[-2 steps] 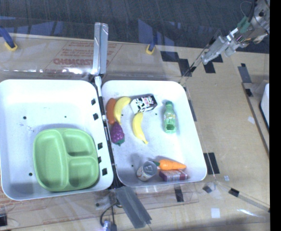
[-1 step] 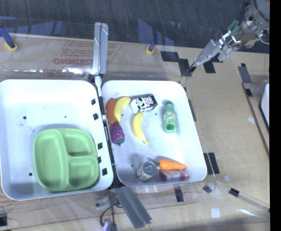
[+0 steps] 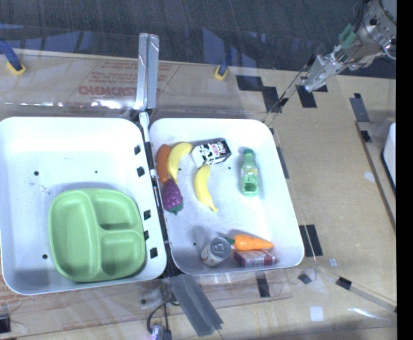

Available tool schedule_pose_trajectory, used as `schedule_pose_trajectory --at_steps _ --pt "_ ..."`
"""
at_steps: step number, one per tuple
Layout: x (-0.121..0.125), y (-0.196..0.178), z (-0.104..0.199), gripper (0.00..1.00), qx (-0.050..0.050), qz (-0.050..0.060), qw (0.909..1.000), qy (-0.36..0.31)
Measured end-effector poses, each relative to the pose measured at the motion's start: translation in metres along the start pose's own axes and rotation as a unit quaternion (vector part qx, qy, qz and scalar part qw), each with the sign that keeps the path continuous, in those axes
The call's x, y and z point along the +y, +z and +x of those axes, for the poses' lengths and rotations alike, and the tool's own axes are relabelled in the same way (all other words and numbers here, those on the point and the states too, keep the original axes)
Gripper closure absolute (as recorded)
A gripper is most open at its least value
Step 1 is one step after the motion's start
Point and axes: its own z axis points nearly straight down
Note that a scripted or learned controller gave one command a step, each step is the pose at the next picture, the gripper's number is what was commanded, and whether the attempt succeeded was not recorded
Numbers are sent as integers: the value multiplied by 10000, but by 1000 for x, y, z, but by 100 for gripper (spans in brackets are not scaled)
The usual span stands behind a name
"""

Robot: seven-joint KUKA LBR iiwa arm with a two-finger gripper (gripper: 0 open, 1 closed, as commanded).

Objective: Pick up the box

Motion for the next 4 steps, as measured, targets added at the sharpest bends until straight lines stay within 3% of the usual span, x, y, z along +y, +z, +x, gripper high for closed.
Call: schedule_pose_trajectory --at_steps 1,2,3,4 --pt "16 11 4 100 2 -11 9915 1301" --pt "16 11 4 0 3 -11 9915 1298" --pt "59 90 46 0 12 9 9967 808" --pt "60 89 46 0 9 1 9967 807"
